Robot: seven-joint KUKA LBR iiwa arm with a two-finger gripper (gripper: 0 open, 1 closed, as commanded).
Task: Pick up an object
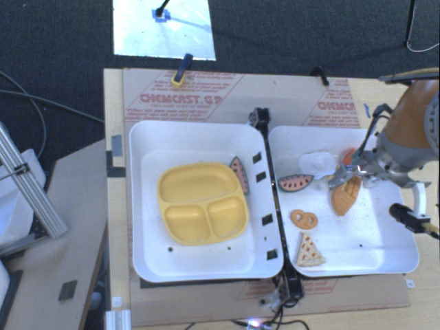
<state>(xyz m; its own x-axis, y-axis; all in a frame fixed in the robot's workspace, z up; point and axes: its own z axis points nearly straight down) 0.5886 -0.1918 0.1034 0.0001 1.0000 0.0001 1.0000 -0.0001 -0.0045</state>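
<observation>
Your likely target is the orange waffle-like piece (345,195), lying in the right bin (385,256) toward its far right part. The claw (348,173) sits right over its far end, and you cannot tell from here how wide the claw stands or whether it has the piece between its tips; the metal parts blur into the toy's top edge.

If the tips have come down on the piece's flat face rather than astride its edges, expect it to be pressed into the bin floor or skid aside.

Just left of the claw lies a pale translucent item (317,163), and a watermelon slice (295,182) lies further left, near the bin wall. A sideways nudge could push the waffle piece into either.

The pretzel (304,218) and pizza wedge (309,250) lie nearer and are safely apart. The yellow tray (203,203) in the left bin (148,184) is not at risk.
</observation>
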